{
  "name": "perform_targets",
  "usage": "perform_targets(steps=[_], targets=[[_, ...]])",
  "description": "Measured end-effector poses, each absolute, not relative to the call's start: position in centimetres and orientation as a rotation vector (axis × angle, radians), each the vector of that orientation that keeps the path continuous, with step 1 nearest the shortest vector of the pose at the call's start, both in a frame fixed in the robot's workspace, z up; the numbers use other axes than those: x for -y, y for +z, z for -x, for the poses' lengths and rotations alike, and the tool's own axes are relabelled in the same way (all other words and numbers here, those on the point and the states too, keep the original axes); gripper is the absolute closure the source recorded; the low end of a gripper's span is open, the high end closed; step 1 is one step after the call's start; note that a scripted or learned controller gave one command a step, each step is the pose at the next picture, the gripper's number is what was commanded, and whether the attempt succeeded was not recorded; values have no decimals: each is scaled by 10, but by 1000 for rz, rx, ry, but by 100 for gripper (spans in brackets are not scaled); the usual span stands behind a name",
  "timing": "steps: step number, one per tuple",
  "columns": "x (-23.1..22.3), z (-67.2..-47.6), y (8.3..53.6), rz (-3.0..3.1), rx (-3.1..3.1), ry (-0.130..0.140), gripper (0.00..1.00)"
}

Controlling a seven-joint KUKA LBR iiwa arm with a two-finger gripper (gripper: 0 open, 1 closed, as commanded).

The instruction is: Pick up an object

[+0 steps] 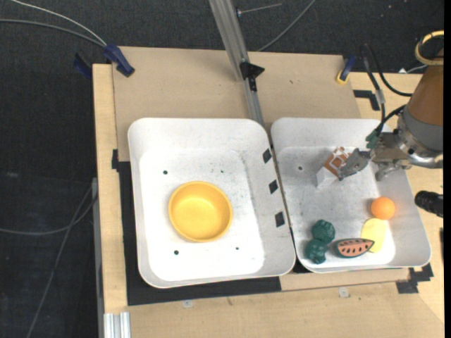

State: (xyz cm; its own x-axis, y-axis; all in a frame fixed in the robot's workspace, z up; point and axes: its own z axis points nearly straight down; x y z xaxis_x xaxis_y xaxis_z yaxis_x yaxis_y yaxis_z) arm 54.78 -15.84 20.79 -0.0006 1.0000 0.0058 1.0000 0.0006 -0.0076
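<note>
My gripper (368, 167) hangs over the back of the right bin (352, 196), its jaws spread open. One finger (354, 165) reaches left and ends right beside a small brown and white block (336, 163); the block is outside the gap, not between the fingers. Further forward in the same bin lie an orange ball (382, 208), a yellow piece (375, 232), a watermelon slice (354, 247) and a green broccoli-like toy (320, 240).
The left bin (162, 153) holds a yellow bowl (201, 210). A metal pole (236, 44) slants down from the top to the gap between the bins. Blue clamps (118, 58) and cables sit at the bench's back corners.
</note>
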Motion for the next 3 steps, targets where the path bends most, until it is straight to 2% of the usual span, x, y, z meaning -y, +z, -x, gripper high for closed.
perform_targets(steps=[1, 2, 3], targets=[[160, -547, 143, 2209, 2208, 12, 0], [159, -545, 91, 2209, 2207, 10, 0], [159, -548, 108, 2215, 2213, -1, 100]])
